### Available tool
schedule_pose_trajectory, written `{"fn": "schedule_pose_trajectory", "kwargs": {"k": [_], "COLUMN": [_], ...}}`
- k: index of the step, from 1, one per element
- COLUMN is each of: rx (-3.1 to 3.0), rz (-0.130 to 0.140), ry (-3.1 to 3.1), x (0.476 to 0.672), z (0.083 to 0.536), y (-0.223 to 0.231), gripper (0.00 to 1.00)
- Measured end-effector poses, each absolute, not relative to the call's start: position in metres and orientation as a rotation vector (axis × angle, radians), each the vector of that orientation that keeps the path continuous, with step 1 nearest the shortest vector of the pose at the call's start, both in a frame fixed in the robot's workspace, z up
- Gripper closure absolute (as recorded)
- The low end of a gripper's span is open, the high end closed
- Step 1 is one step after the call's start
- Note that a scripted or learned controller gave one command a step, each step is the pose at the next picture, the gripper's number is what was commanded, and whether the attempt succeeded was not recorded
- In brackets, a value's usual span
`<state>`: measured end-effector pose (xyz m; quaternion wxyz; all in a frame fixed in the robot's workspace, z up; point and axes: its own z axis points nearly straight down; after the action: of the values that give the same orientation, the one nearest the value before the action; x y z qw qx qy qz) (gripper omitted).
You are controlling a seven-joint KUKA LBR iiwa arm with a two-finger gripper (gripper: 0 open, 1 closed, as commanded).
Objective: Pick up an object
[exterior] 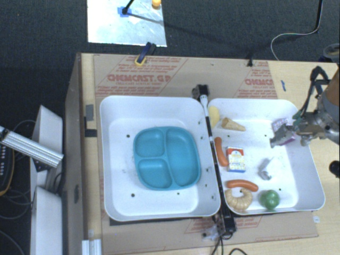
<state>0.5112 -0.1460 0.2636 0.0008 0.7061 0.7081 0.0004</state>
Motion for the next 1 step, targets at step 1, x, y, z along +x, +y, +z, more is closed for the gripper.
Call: {"fn": "schedule_pose_trajectory", "kwargs": {"k": [1], "rx": [2.219], "rz": [-0.001], "ry": [2.226], "x": [0.5873], "z": [0.1621], "y": [-0.1040], "gripper": [0.00]}}
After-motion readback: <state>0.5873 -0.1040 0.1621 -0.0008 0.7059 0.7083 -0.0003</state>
